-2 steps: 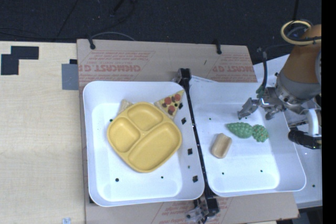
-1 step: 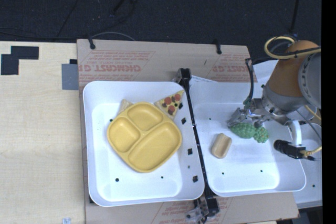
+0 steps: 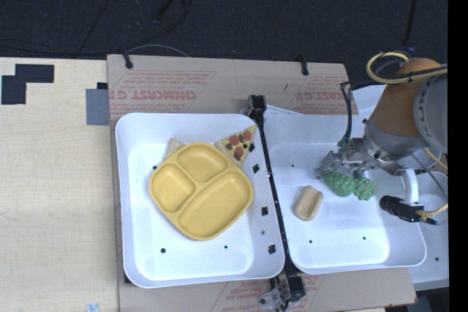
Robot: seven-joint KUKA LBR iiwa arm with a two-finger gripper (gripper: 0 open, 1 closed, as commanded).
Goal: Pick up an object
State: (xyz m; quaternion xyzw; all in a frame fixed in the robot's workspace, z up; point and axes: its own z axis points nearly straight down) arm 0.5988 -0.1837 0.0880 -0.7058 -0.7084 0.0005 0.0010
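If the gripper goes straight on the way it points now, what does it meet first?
Most likely the green toy in the right bin. The gripper points down at its left end and looks very close to it, though depth is hard to judge. The tan piece lies off that line.

The yellow plate [image 3: 202, 190] takes up most of the left bin [image 3: 139, 245], leaving bare floor along the left wall and the front. A pizza slice [image 3: 238, 144] blocks its back right corner. In the right bin [image 3: 365, 252], the front strip and the back left are open. A tan lump [image 3: 308, 202] lies near the black divider [image 3: 267, 186]. Near it, a green bumpy toy [image 3: 349, 185] sits under the gripper [image 3: 342, 166], and the arm [image 3: 398, 113] crowds the right side.
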